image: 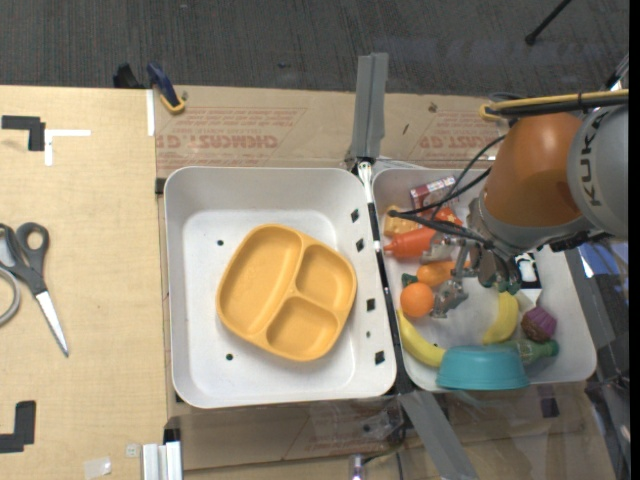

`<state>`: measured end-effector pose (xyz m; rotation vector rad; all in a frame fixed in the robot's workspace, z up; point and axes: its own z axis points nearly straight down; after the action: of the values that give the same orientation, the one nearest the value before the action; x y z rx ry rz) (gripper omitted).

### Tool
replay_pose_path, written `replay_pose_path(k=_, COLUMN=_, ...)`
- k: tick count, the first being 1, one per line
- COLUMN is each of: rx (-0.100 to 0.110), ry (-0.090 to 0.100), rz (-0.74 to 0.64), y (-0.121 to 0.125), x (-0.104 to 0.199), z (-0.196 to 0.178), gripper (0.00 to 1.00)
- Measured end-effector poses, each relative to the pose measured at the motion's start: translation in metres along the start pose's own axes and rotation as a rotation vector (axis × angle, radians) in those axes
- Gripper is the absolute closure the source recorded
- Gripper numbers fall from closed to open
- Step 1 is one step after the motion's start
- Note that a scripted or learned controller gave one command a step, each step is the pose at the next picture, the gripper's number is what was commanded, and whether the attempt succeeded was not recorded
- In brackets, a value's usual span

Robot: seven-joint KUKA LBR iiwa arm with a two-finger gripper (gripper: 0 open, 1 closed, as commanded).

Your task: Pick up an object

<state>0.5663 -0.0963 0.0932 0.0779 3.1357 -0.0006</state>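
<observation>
From the camera view, the gripper point(462, 286) hangs low in the right bin point(566, 366); whether it grips anything I cannot tell. Just left of it lies one orange point(417, 299). Two bananas point(419, 344) and one teal bowl point(482, 369) crowd nearer. One yellow divided plate point(287, 291) fills the left bin point(190, 268).

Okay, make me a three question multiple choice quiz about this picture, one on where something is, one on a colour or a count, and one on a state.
1. Where does the yellow divided plate lie?
A. left bin
B. right bin
C. on the cardboard

2. How many compartments does the plate have?
A. two
B. three
C. five

3. How do the scissors lie?
A. standing in a cup
B. hanging on a hook
C. flat on the bench

Answers: 1 A, it sits inside the left bin. 2 B, ridges split it into three wells. 3 C, they lie flat on the bench, left of both bins.
</observation>
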Motion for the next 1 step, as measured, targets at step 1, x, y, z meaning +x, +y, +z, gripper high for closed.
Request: replay_pose_path(k=1, rx=0.001, ry=-0.005, rz=-0.004, y=0.0010, x=-0.0015, z=-0.0098, gripper=1.00)
